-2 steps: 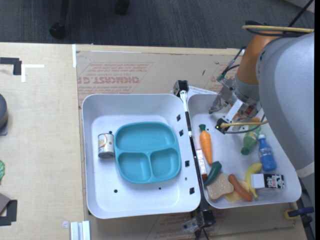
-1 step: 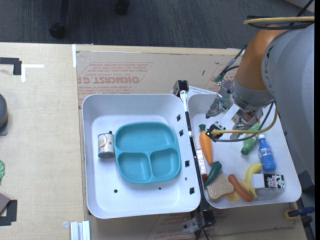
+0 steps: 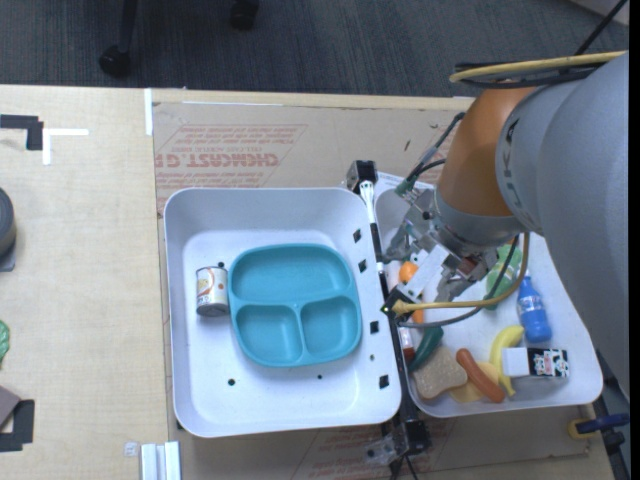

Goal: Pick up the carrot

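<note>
A small orange piece, which I take to be the carrot (image 3: 407, 270), peeks out at the left edge of the right bin (image 3: 585, 368), close to the divider between the bins. The gripper (image 3: 430, 266) hangs low over that spot, right beside the orange piece. The wrist and its cables hide most of the gripper from above. Whether the carrot is touched or held cannot be made out. The grey arm with its orange band (image 3: 480, 158) covers the upper half of the right bin.
In the right bin lie a blue bottle (image 3: 533, 313), a banana (image 3: 503, 343), a sausage (image 3: 480, 374), a bread slice (image 3: 437, 376), a green item (image 3: 428, 344) and a small white box (image 3: 545, 364). The left bin (image 3: 190, 388) holds a teal divided plate (image 3: 295, 303) and a can (image 3: 211, 290).
</note>
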Controlling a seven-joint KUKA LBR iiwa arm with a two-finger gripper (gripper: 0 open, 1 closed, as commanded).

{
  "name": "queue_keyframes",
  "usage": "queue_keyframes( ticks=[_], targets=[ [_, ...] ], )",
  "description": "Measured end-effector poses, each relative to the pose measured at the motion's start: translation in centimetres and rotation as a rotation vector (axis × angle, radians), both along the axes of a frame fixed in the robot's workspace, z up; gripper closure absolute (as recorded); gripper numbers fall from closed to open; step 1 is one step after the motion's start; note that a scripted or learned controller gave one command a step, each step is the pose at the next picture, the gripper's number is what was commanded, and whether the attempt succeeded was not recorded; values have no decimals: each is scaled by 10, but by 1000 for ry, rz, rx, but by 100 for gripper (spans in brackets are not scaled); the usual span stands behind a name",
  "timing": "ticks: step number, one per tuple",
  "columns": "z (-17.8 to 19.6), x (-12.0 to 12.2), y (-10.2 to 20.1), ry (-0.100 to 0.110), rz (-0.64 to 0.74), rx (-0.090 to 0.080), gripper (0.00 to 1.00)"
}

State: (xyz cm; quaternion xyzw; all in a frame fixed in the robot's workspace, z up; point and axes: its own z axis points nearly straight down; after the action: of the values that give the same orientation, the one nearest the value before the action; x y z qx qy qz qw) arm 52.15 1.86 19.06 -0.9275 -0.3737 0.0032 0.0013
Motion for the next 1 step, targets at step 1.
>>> queue_keyframes(
  ticks=[1],
  targets=[
    [0,81,-80,-2,-11,-2,0]
  ],
)
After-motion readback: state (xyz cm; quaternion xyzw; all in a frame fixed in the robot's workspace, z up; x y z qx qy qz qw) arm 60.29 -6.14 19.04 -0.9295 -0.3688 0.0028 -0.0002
